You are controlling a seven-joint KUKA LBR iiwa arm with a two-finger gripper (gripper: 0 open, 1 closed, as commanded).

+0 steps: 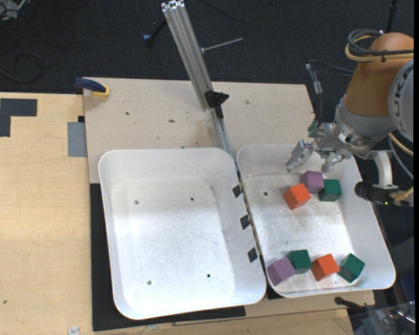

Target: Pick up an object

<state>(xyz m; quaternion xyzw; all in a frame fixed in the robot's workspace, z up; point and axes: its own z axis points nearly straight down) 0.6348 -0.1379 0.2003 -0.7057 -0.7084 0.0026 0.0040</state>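
Note:
The right bin [366,225] holds several small blocks. Near its far side an orange block [297,196], a purple block [312,181] and a green block [329,189] lie close together. Along its near edge sit a purple block [281,269], a green block [299,259], an orange block [325,266] and another green block [351,266]. My gripper [314,160] hangs open just above and behind the far cluster, its fingers [297,158] spread apart with nothing between them.
The left bin [119,187] lies beside the right one, with black clips [244,220] along the shared wall. A slanted aluminium post [192,54] rises behind the bins. The grey and orange arm [377,82] comes in from the right.

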